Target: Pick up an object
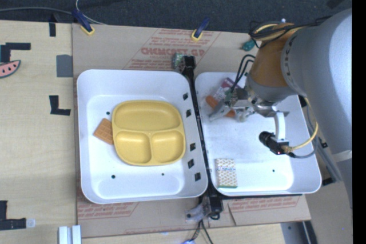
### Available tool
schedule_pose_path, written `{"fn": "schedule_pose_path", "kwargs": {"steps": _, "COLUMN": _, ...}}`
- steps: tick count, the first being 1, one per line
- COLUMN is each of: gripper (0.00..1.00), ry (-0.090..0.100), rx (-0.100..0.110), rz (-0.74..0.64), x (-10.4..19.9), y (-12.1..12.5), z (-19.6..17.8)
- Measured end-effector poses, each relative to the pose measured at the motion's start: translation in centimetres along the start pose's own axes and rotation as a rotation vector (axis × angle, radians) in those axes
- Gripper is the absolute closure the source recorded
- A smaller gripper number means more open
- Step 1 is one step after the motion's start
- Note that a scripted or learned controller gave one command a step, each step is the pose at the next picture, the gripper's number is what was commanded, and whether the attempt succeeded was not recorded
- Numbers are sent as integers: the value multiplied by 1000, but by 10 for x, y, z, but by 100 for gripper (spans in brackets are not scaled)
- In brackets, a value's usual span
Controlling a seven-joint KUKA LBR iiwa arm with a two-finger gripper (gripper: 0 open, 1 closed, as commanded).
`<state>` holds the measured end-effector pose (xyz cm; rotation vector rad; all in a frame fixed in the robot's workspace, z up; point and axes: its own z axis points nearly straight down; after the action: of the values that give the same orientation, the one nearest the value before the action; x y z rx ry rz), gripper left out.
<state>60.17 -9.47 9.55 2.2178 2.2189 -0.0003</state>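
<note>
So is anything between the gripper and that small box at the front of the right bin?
Nothing visible. The gripper is low at the back of the right bin, by some small items. The small box lies nearer the front, with bare bin floor between.

Bright, even overhead light — soft shadows, mild blur throughout.

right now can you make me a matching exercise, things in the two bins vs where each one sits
Things:
1. yellow divided plastic plate
2. flat brown waffle-textured piece
3. small pale rectangular packet
4. robot gripper

Places:
A. right bin, near the front edge
B. left bin, middle
C. right bin, upper left part, over small cluttered items
D. left bin, tucked at the plate's left edge

Pairs: 1-B, 2-D, 3-A, 4-C
</note>
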Motion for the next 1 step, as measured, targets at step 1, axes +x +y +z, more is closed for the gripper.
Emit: {"fn": "schedule_pose_path", "kwargs": {"steps": 1, "gripper": 100, "ry": 1, "rx": 2, "rz": -1, "x": 1, "y": 0, "z": -9}}
